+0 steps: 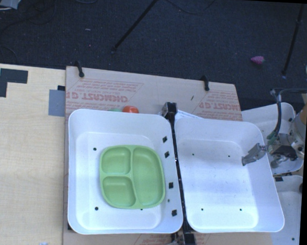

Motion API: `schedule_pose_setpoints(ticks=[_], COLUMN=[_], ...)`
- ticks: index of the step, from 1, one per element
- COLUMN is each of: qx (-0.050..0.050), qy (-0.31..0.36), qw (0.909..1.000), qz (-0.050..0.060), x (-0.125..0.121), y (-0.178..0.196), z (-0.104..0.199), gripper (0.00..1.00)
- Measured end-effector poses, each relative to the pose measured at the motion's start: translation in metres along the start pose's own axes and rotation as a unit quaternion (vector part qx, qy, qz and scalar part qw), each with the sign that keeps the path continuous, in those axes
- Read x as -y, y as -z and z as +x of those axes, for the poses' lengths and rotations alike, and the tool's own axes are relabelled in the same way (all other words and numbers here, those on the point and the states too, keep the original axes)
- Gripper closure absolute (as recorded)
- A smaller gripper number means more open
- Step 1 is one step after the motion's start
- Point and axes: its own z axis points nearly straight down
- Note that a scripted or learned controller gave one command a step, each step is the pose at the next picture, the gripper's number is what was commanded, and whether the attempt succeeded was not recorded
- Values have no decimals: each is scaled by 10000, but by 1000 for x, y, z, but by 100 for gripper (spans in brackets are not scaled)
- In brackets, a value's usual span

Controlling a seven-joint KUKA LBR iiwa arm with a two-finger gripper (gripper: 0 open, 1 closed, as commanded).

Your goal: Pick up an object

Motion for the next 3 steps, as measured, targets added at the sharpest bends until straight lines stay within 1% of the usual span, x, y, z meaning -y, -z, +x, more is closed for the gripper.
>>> schedule_pose_setpoints(ticks=[1,2,3], qx=[10,4,0], qy=[9,8,9], qw=[10000,10000,10000], qz=[-48,-26,-27], x=[-2,1,5], y=[6,-40,-84], z=[0,-5,-1], gripper=[0,0,0])
